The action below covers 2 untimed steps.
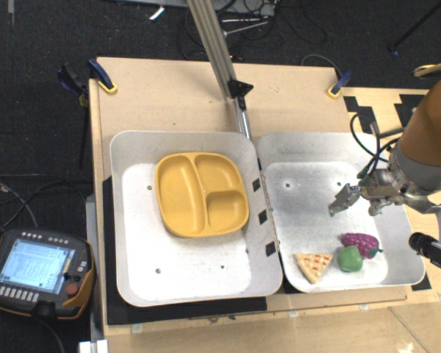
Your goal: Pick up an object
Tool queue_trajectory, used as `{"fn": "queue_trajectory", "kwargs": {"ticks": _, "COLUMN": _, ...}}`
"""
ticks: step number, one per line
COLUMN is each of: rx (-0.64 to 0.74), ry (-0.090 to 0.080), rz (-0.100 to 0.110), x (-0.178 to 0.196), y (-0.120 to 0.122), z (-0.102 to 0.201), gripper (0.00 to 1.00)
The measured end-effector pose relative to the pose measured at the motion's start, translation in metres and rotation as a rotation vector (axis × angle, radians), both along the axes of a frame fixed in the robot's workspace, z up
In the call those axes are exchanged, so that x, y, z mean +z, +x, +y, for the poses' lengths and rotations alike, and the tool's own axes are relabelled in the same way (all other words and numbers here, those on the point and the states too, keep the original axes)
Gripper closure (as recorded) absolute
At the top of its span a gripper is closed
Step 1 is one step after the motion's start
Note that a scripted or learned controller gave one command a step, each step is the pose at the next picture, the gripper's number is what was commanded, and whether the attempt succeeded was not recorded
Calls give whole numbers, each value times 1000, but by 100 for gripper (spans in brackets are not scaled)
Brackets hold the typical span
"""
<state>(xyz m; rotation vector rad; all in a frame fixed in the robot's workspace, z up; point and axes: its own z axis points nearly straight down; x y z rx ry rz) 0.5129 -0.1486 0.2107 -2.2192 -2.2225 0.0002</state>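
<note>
We see three small toy foods lying in the near right corner of the right bin [309, 153]: a purple piece [359, 241], a green ball [350, 259] touching its near side, and a waffle wedge [313, 265] just left of the ball. Above them in the bin hangs the gripper [360, 201], fingers spread apart with nothing between them, clear of all three. Left of this bin sits the left bin [132, 197], holding a yellow divided plate [202, 194]. A pendant [37, 269] lies far left of both, off the bench.
</note>
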Motion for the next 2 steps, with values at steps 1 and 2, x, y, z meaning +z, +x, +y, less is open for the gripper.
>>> {"fn": "queue_trajectory", "kwargs": {"ticks": 1, "rx": -1, "ry": 0, "rz": 0, "x": 0, "y": 0, "z": 0, "gripper": 0}}
{"fn": "queue_trajectory", "kwargs": {"ticks": 2, "rx": -2, "ry": 0, "rz": 4, "x": -50, "y": 2, "z": -9, "gripper": 0}}
